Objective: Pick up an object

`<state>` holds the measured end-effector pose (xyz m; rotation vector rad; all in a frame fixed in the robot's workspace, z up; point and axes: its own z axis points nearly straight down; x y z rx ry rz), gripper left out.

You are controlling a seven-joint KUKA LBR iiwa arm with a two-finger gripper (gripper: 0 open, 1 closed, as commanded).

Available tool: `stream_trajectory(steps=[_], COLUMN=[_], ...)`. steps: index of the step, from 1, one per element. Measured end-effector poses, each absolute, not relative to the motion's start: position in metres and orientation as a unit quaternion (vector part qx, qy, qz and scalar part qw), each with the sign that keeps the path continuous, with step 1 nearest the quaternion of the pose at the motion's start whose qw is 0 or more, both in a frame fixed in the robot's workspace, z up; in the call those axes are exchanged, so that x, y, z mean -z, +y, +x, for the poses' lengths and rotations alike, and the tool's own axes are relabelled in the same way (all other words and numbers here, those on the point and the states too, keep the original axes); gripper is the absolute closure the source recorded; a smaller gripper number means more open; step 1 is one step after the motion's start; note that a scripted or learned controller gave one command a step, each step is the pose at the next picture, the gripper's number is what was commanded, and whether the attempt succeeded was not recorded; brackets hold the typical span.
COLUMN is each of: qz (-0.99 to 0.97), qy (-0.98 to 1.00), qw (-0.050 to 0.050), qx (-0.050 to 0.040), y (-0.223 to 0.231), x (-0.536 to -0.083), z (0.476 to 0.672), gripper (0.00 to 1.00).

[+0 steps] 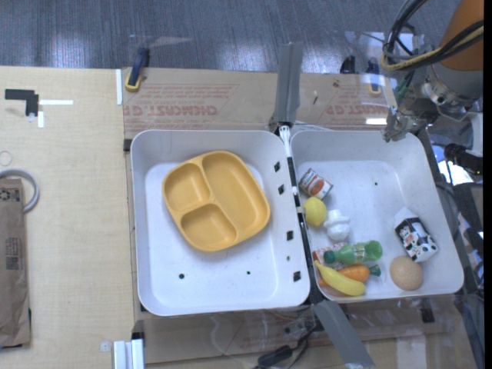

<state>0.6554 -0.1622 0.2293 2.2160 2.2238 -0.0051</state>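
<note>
Nearest the camera, along the lower edge of the right bin [430, 167], a banana [340, 280], a carrot [354, 271] and a green bottle [356, 250] were seen bunched together, touching or nearly so, with a tan egg-shaped object [407, 273] in the lower right corner and a small black-and-white carton [416, 238] just above it. Toward the bin's left wall a lemon [315, 211], a small white object [337, 224] and a red-and-white can [314, 184] were clustered. Open floor was left across the upper and middle right of that bin. The left bin [146, 229] was occupied by a yellow divided plate [216, 200], with bare margins kept on all sides of it, widest along the lower edge. The gripper [400, 121] was found at the upper right of the frame, over the far rim of the right bin, well apart from every object and with nothing seen between its fingers; whether it was released or clenched could not be told. All objects lay below and to the left of it in the picture.
</note>
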Motion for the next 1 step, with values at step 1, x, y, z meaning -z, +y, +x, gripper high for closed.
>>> stream_trajectory(steps=[1], qz=[0.705], qy=[0.709], qw=[0.002], qx=[0.0026], y=[-0.1625], x=[-0.2379], z=[0.6558], gripper=[1.0])
